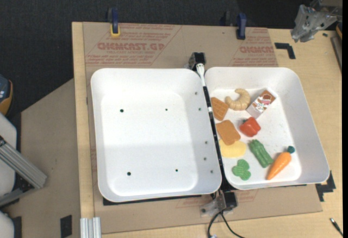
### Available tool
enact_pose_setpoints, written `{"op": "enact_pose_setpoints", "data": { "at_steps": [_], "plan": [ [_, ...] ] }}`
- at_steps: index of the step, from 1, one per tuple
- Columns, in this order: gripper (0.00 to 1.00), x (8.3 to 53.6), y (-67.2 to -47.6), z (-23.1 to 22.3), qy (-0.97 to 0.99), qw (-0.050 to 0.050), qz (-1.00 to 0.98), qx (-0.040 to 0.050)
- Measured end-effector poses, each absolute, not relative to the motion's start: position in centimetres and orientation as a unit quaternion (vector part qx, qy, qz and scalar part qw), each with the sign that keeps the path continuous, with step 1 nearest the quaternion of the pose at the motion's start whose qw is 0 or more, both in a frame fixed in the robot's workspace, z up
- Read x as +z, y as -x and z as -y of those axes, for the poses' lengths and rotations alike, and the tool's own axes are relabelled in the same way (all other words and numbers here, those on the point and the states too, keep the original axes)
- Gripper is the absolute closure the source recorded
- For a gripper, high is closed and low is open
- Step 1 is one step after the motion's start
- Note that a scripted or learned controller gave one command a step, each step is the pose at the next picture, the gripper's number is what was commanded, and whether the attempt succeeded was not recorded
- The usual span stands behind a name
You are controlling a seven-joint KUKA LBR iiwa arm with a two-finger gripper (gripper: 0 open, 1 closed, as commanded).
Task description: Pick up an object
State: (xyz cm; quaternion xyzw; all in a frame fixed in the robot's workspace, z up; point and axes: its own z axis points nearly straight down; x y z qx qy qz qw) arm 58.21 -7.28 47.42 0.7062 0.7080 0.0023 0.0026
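Carrot (279, 164) in the right bin (310, 123) looks light, rigid, slick: grip mid-body; jaw state I cannot tell.

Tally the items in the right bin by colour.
Orange or brown: 4, a carrot, a croissant and two bread pieces
Green: 2, a cucumber and a broccoli
Red: 1, a tomato
Yellow: 1, a slice
White and red: 1, a carton
Total: 9

Both bins (149, 82) white; orange carrot (279, 164), red pepper (250, 126) — green cucumber (260, 153), tan croissant (238, 99), yellow slice (234, 149).
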Motion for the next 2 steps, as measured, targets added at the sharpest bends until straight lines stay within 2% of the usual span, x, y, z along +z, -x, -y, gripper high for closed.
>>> {"op": "enact_pose_setpoints", "data": {
  "at_steps": [1,2],
  "plan": [
    [1.0,34.2,-58.2,0.4,-0.704,-0.006,-0.71,-0.0041],
    [1.0,53.7,-61.7,-5.0,-0.705,0.007,-0.709,0.0089]
  ]
}}
